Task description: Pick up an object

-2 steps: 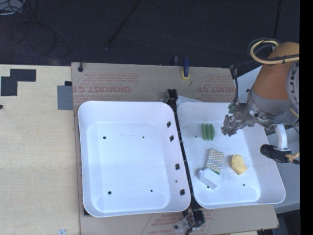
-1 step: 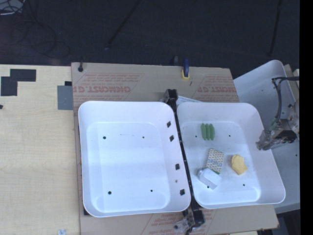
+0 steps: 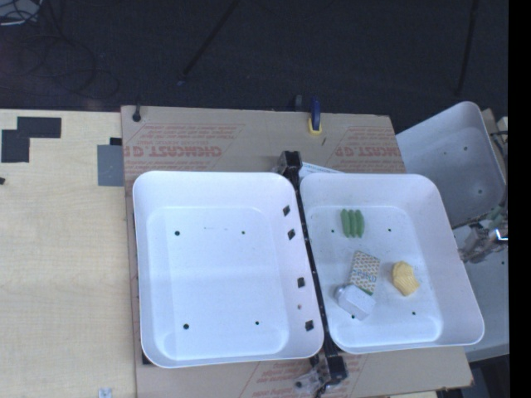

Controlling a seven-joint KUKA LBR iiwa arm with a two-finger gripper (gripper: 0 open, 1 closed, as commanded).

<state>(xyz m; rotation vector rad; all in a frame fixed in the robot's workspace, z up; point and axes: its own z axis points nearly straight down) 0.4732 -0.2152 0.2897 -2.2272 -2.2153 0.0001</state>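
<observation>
While the two white bins sit side by side on a printed cardboard sheet (image 3: 207,143), all four candidates for the pick lie in the right bin (image 3: 452,230), and the left bin (image 3: 143,222) sits beside it across a seam of black clips (image 3: 300,282). A ribbed green piece (image 3: 353,222) lies toward the far side of the right bin's floor, apart from the rest. Nearer the camera, a patterned packet (image 3: 365,271) lies at a tilt, its lower corner touching or overlapping a pale grey block (image 3: 355,299) that rests close to the bin's near wall. A yellow lump (image 3: 405,279) sits just right of the packet, a narrow gap between them. The sheet covers part of a light wooden bench (image 3: 58,264), and a blue-and-yellow clamp (image 3: 314,117) grips the sheet's far edge. A grey metal plate (image 3: 452,148) angles up beyond the right bin's far right corner. Whether the jaws stand open or closed cannot be told from this view; none of the four items is lifted off the bin floor.
</observation>
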